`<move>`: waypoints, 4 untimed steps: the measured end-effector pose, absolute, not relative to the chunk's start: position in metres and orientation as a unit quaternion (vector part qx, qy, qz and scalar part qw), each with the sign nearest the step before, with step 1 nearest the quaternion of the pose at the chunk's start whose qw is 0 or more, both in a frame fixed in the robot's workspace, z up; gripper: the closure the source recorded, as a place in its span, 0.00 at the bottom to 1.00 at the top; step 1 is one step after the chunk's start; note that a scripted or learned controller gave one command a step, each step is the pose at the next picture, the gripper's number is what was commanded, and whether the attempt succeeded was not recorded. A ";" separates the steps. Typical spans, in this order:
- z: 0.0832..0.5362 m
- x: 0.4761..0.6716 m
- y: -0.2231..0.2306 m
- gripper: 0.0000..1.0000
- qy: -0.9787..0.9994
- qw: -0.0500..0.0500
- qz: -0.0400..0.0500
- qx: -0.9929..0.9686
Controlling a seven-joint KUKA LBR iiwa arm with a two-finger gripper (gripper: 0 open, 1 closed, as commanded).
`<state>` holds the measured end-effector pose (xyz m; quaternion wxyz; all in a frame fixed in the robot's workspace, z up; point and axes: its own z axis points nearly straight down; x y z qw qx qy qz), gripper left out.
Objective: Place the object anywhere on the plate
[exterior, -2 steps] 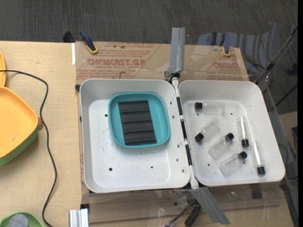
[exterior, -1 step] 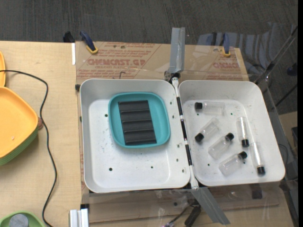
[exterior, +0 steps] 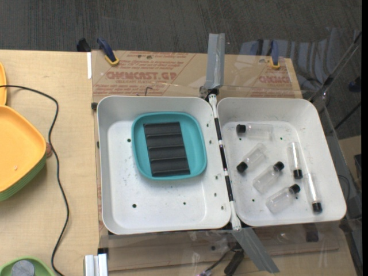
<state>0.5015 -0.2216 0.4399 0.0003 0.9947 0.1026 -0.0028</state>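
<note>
Clear vials point(exterior: 253, 158) lie scattered, axes mixed; teal plate point(exterior: 197, 145) upright.

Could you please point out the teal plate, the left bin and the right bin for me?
teal plate point(exterior: 140, 154): camera view, bare left rim.
left bin point(exterior: 118, 194): camera view, bare white floor.
right bin point(exterior: 259, 209): camera view, bare white floor.

My view is evenly and brightly lit from above — the two white bins, left point(exterior: 115, 171) and right point(exterior: 322, 154), glow almost without shading, only soft grey along their inner walls. The teal plate point(exterior: 169, 145) casts hardly any shadow. A clear sheet point(exterior: 287, 68) behind the bins gives pale, milky reflections. The transparent vials point(exterior: 267, 177) nearly melt into the white floor — just their black caps read clearly. Detail is slightly soft overall, and the dark floor point(exterior: 172, 10) at the top looks grainy.
</note>
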 end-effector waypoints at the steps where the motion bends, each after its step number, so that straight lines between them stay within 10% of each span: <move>1: 0.440 0.507 -0.222 0.00 0.103 0.000 -0.003 0.995; 4: 0.440 0.546 -0.222 0.00 0.102 0.000 -0.003 0.995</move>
